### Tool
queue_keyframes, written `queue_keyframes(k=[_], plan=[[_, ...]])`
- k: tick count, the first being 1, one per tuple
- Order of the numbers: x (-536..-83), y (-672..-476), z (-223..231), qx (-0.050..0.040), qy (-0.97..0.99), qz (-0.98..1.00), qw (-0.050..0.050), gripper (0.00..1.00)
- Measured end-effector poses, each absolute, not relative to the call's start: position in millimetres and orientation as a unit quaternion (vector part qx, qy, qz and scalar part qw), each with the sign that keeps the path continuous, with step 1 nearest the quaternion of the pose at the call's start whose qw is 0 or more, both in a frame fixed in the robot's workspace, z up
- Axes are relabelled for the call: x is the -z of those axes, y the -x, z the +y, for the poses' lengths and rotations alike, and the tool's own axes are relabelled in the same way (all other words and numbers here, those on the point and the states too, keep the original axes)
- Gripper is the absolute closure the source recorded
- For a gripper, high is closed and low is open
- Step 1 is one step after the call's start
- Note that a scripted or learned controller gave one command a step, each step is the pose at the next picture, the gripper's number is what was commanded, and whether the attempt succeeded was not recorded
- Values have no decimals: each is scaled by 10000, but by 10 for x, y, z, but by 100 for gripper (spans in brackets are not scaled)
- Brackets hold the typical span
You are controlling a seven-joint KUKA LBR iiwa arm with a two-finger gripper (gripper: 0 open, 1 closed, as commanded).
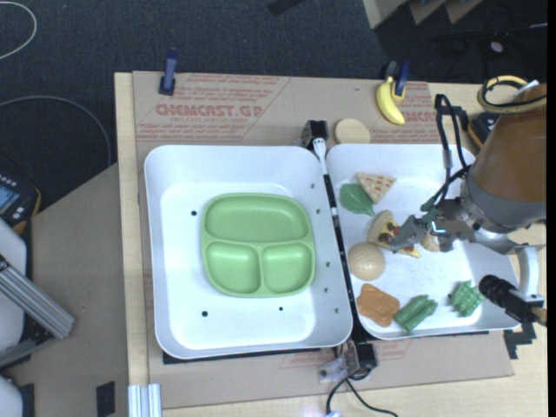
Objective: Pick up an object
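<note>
- Camera view: the desk (130, 233) carries two white bins side by side. The left bin (169, 259) holds a green divided tray (258, 243); the right bin (417, 159), in the right half of the frame, holds the loose toy food.
- In the right bin lie a triangular sandwich piece (375, 184) at the top, a green leaf-shaped piece (355, 199) just below and left of it, a tan round ball (366, 261) near the bin's left wall, an orange-brown slab (378, 303) at the lower left, and two green vegetable pieces (415, 312) (465, 297) along the lower edge.
- The arm (512, 172) enters from the right edge, and the gripper (407, 238) is low over the middle of the right bin, right at a small mixed-colour object (383, 228) just above the ball.
- Step in hand, as I judge it: the reach or closing on that small object. Whether anything sits between the fingers cannot be told, nor how far apart they stand, since the dark metal blurs into the object.
- The next move calls for a firm close on the piece and a straight lift clear of the ball and the bin wall.
- Hard to make out: the small object's shape and its red and yellow bits. The arm's upper body is cut off at the right edge and covers part of the bin there.
- Outside the bins, at the upper right, a banana (390, 102) and a tan disc (352, 131) rest on the desk.
</note>
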State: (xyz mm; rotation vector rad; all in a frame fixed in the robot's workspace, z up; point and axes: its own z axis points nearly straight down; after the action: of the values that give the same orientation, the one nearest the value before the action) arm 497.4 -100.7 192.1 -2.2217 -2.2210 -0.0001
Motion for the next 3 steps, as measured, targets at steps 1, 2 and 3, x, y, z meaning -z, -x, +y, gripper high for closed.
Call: queue_keyframes(k=[1,2,3], plan=[[-869,-5214,-949,47,7075,-7067,-9,0],[-2527,-5511,-469,76,7043,-7099,-75,0],[-1946,-5049,318,-19,7043,-7099,50,0]])
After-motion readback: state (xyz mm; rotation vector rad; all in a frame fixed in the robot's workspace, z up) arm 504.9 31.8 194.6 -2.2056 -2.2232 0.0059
